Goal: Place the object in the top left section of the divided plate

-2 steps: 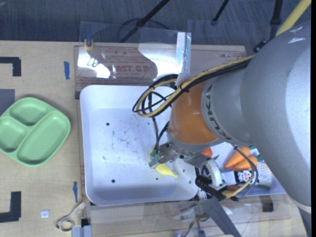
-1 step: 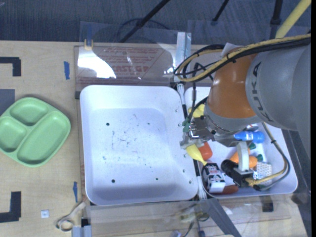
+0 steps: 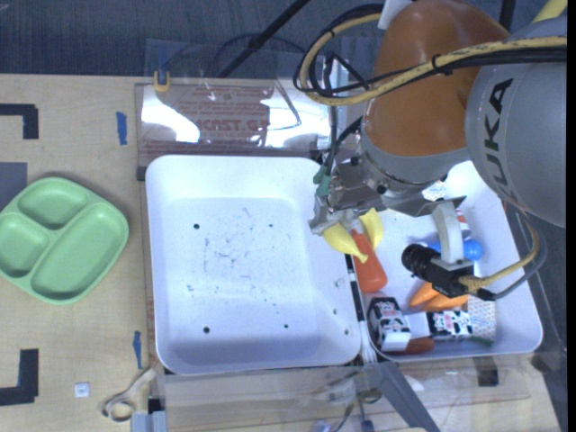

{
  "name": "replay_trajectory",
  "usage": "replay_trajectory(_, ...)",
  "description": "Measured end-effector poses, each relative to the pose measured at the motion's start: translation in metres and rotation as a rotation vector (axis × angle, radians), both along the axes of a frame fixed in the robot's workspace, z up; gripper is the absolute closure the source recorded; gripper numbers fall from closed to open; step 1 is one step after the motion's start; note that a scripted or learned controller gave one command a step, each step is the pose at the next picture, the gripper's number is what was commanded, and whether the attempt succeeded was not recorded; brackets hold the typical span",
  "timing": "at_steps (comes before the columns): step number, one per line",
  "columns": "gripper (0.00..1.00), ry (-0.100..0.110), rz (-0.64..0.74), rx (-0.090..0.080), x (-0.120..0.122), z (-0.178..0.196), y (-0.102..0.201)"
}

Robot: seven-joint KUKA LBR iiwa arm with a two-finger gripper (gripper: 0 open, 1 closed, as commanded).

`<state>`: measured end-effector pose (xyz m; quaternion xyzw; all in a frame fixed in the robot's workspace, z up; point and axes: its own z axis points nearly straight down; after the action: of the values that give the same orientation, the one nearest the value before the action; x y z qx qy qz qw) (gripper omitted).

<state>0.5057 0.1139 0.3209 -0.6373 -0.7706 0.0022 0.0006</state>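
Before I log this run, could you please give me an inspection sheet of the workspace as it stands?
Surface: wooden bench bearing a left bin, faint scribbles on its floor, and a right bin.
Job's things: green divided plate on the bench left of the bins, nothing in its sections; which object is meant, cannot tell.
Clutter: in the right bin, a yellow item, an orange item, two patterned boxes, a blue and white item.
Grippers: gripper hangs at the right bin's left edge, just above the yellow item.
Cables: yellow cable crosses the arm's orange band.
Surroundings: blue tape, black tape marks, clear plastic sheet behind the left bin.
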Motion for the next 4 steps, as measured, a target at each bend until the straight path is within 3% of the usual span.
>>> replay_trajectory(1,1.0,0.003,0.274,0.002,-0.027,-0.084,0.085)
replay_trajectory(2,1.0,0.0,0.062,0.001,-0.026,-0.062,-0.006)
replay_trajectory(3,1.0,0.0,0.077,0.0,-0.014,0.023,0.022)
replay_trajectory(4,1.0,0.002,0.269,0.002,-0.023,-0.014,-0.015)
